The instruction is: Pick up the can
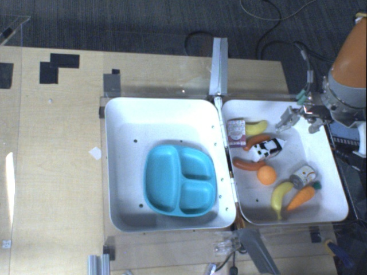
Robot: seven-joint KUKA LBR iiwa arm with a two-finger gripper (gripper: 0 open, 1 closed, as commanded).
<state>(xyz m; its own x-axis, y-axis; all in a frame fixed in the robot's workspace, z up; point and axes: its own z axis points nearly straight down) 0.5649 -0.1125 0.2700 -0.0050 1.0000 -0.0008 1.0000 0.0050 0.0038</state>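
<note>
The can, a small cylinder with a purple-and-white label, lies on its side in the right-hand white bin, pressed up against the divider wall at that bin's far-left corner, its long axis running roughly from the table's near edge toward its far edge. Going from near to far in that bin: a yellow banana and an orange carrot lie by the near wall, a small grey-and-tan round thing sits just beyond the carrot, then an orange ball touching a red sausage, then a black-and-white toy, with a second red sausage and a second yellow banana just beside the can. The claw hangs over the bin's far-right corner, and its silvery fingers look spread apart with nothing between them. The can therefore lies to the claw's left along the far wall, with the banana between them. I judge the coming move to be a sideways traverse to the left, then a descent with the fingers set across the can's short width.
</note>
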